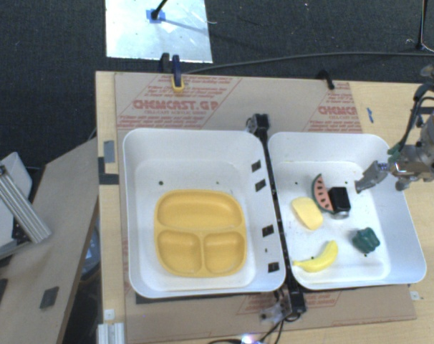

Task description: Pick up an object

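Resting on a tan bench, two white bins adjoin above dark carpet.

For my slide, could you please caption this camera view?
Gripper hovers over the right bin near a watermelon slice; a yellow tray fills the left bin.

light: bright, even overhead | glare: white bins kinda blown out | shadows: soft | focus: slightly grainy, mostly sharp

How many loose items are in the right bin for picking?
5: a watermelon slice and a black block touching it near the middle, a yellow block left of them, a banana at the front, a green piece front right.
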Robot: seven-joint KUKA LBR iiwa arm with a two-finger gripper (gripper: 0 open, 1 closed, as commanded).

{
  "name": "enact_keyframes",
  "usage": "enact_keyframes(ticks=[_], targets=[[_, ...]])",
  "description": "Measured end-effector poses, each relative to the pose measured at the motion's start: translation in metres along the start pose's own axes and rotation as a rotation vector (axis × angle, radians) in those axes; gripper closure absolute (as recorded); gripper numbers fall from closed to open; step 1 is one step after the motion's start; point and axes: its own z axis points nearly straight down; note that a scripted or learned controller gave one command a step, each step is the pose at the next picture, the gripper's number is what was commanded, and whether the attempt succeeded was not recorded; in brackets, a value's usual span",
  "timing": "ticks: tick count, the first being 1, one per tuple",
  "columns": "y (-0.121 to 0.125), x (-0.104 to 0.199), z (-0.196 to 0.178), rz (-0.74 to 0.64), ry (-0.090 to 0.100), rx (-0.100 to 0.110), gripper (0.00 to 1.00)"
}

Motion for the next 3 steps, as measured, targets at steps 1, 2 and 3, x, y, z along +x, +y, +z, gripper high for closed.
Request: enact_keyframes(ticks=[1, 2, 3], targets=[[-0.005, -0.002, 0.062, 0.002, 0.002, 0.006, 0.0], [0.002, -0.004, 0.107, 0.003, 0.002, 0.005, 0.0], [0.003, 0.003, 0.151, 0.003, 0.002, 0.005, 0.0]])
